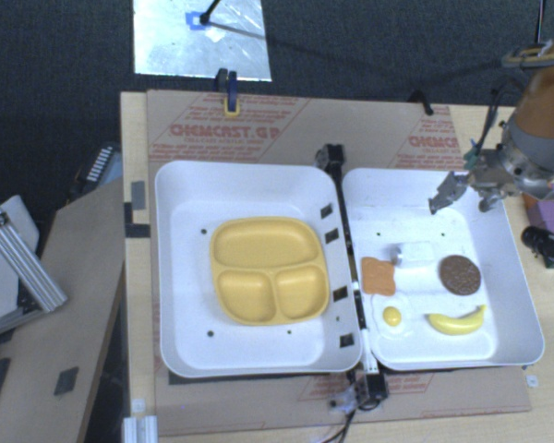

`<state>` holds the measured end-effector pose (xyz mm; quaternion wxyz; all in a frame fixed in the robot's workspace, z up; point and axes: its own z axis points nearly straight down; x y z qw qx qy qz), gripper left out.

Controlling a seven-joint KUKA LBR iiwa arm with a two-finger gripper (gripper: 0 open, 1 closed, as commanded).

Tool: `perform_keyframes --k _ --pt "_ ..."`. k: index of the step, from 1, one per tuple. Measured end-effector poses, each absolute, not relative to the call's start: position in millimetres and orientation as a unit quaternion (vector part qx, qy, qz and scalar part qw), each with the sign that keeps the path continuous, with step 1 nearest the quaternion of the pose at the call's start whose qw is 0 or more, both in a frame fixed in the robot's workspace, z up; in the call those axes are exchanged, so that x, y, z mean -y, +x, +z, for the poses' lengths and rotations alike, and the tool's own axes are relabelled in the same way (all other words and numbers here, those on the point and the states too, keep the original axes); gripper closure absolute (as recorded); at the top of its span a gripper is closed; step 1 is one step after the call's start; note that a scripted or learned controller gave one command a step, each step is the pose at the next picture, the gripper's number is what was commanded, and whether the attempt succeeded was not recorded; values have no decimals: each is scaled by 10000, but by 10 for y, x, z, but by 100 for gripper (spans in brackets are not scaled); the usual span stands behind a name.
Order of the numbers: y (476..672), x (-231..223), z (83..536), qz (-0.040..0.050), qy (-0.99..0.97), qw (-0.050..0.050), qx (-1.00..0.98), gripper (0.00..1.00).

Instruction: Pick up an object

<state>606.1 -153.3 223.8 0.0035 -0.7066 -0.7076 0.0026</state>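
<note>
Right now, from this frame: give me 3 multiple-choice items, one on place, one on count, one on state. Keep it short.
1. Where does the yellow divided tray lie?
A. left bin
B. right bin
C. on the cardboard behind the bins

2. How many compartments does the tray have?
A. two
B. three
C. five

3. How does the end effector stand?
A. clamped on the toy banana
C. resting inside the tray
B. over the right bin's far side, holding nothing

Key: 1 A, the tray sits in the left bin. 2 B, one wide section and two smaller ones. 3 B, it is above the right bin, while the toy banana, brown round patty, toast slice and fried egg lie apart from it.
</note>
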Motion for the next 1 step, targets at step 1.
perform_keyframes --k 1 --pt "6084 1531 2294 -4 -7060 -7 7082 0"
